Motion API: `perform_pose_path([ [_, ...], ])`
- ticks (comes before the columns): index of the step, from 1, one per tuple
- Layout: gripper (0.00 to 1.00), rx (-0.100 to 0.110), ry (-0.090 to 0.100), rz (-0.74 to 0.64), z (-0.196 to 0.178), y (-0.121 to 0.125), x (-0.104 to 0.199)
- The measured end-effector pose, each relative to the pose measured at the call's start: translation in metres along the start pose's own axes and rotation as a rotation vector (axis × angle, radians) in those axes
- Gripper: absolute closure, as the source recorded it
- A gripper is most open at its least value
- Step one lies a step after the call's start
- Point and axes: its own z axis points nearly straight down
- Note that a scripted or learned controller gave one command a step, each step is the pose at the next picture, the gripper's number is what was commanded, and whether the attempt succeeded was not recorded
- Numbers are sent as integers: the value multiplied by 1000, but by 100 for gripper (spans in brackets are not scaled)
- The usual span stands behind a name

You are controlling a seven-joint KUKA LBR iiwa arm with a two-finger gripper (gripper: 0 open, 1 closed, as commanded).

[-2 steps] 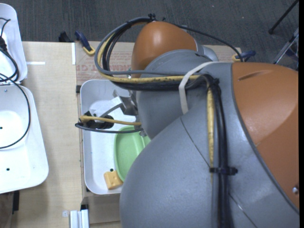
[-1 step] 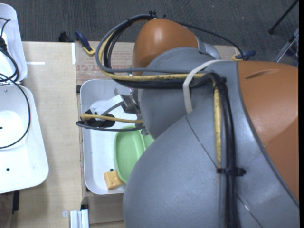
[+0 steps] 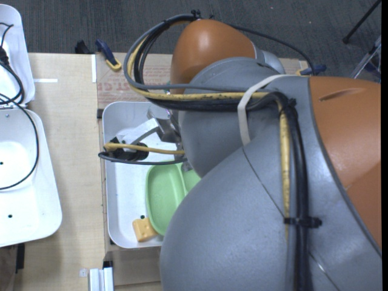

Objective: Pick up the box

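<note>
The grey and orange arm [image 3: 260,162] covers most of the right bin [image 3: 108,187], and its wrist hangs low over the bin's far half. What I take for the gripper [image 3: 159,131] is a grey and white part just under the wrist, near the bin's back wall. A small tan-yellow block [image 3: 142,229], possibly the box, lies in the bin's near corner, well apart from the gripper. Beside it a pale green dish [image 3: 165,196] lies partly hidden under the arm.
A black and yellow cable loop [image 3: 124,152] hangs from the wrist over the bin's left side. The left bin [image 3: 27,193] holds a thin black cable. Bare wooden bench [image 3: 73,102] lies between the bins.
</note>
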Motion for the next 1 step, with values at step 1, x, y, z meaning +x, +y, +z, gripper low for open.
perform_pose_path([
  [1,100,6,7,2,-20,2,24],
])
